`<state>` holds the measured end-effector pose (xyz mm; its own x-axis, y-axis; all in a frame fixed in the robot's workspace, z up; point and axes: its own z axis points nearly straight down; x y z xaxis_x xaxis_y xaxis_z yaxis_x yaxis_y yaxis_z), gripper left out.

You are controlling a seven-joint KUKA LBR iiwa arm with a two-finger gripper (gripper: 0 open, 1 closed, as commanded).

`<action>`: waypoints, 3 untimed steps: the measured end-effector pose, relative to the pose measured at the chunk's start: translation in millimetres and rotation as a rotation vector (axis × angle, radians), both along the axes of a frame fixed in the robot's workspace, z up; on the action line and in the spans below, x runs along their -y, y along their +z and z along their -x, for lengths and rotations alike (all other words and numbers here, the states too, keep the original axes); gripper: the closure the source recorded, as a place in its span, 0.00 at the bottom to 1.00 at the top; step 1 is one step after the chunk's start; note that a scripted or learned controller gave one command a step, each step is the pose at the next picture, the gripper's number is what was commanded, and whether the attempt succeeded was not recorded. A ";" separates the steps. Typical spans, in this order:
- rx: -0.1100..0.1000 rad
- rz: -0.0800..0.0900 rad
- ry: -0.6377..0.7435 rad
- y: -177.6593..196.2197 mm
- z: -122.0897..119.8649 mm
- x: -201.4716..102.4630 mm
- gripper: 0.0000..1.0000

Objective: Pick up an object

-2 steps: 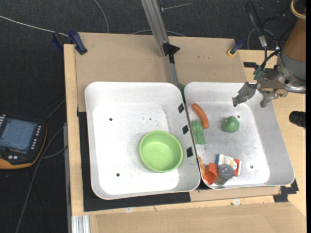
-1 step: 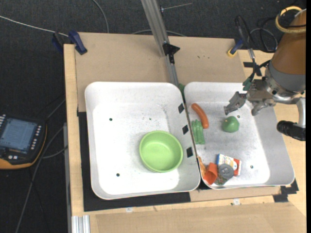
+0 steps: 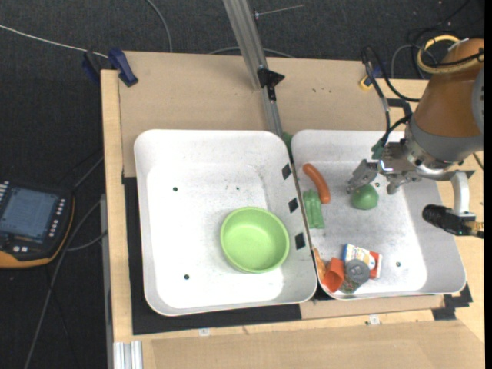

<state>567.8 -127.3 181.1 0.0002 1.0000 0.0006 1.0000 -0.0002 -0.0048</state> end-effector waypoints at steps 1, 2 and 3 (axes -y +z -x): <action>0.002 0.000 0.001 -43.1 -1.0 -4.7 0.00; 0.007 0.000 0.001 -30.3 -2.2 -4.5 1.00; 0.011 0.001 0.000 32.5 -1.3 -2.2 1.00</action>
<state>569.1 -125.1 213.6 -0.0001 1.0000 -0.0007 1.0000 0.0001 0.0057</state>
